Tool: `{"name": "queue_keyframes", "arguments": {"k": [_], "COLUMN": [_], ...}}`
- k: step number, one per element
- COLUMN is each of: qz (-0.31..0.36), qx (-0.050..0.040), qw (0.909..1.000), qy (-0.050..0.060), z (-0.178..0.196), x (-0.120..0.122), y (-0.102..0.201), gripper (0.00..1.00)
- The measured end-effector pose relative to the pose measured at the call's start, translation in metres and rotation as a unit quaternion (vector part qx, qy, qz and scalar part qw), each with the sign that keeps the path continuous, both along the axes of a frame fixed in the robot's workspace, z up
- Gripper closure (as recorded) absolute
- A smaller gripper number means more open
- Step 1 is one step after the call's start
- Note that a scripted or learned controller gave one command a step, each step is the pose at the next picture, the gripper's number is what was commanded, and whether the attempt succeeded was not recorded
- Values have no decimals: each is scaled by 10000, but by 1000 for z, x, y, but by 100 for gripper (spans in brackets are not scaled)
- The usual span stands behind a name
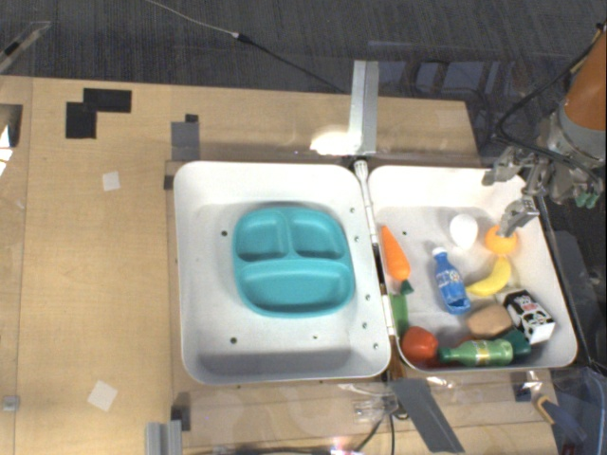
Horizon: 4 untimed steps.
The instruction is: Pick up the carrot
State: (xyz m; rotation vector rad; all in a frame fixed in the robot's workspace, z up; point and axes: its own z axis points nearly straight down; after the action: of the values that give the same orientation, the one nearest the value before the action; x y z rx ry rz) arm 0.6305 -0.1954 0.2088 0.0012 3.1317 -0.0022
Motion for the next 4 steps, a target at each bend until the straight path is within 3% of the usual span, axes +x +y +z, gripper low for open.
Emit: {"name": "queue_keyframes", "arguments": {"k": [1, 2, 3, 4], "qz": [495, 1926, 1828, 2019], "qx": [10, -29, -45, -14], "qw": [9988, 9813, 9831, 9794], "qy": [39, -14, -53, 12], "z": [-96, -119, -11, -112], "x": [8, 6, 43, 8], "y": [-9, -10, -10, -10], "gripper": [0, 0, 0, 0]}}
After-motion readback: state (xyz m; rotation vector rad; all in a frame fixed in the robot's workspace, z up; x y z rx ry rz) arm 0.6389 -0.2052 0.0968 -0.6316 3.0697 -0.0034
